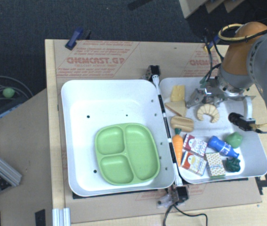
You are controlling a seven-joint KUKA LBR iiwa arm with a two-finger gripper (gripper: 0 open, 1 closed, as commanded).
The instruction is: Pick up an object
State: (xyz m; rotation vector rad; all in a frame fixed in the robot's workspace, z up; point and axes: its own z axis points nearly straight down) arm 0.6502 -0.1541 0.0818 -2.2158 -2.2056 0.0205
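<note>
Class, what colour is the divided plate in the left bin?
Light green, seen in the camera view.

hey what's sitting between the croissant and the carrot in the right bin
In the camera view, a small bread roll lies between the croissant and the carrot, in the right bin.

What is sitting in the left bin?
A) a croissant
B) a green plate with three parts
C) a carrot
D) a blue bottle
B: the green plate with three parts lies in the left bin, while the croissant, blue bottle and carrot are all in the right bin.
</note>
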